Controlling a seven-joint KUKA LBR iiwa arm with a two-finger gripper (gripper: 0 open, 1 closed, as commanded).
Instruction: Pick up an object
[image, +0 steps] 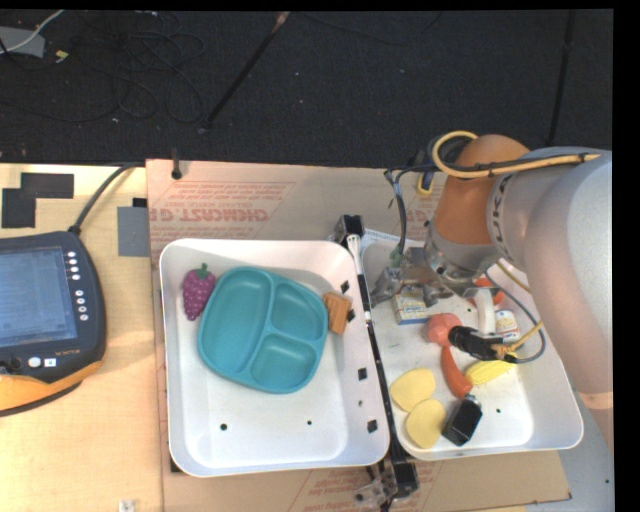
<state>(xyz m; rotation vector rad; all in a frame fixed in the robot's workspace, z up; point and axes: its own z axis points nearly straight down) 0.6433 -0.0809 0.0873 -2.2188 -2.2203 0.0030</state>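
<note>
My gripper (410, 290) is low in the far left part of the right bin (540, 430), just above a small white and blue box (412, 313). Whether it touches the box is unclear. To the right of the box lie an orange-red piece (441, 327) and a long orange carrot-like piece (456, 377). A yellow piece (490, 372) and a white bottle with a red label (502, 322) lie further right. Two pale yellow oval pieces (413, 388) (424, 424) and a black block (462, 422) sit near the bin's front.
The left bin (250, 440) holds a teal divided plate (264, 328), purple grapes (197, 290) at its far left and a brown piece (338, 313) by the dividing wall. A tablet-like pendant (45, 300) lies on the bench to the left.
</note>
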